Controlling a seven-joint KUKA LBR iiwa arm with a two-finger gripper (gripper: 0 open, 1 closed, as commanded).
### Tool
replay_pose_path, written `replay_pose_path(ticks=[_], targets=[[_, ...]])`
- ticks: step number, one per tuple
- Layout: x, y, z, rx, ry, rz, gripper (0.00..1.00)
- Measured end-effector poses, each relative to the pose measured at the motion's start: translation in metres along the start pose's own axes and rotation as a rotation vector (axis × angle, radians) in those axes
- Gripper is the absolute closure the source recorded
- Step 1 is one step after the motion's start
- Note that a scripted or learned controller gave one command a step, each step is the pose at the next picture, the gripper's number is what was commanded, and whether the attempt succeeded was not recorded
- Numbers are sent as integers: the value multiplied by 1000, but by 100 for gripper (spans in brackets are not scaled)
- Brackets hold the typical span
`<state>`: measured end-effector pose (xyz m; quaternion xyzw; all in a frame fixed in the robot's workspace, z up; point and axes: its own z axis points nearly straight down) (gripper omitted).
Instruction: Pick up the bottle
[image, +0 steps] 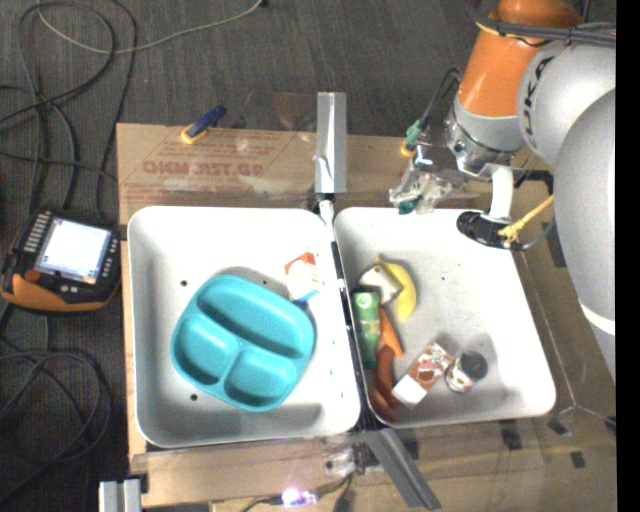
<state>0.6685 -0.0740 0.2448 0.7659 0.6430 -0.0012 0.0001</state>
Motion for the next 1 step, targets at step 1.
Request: replay_pose_path(ticks=[1], targets=[[34,-71,-48,1,-1,-125,100]])
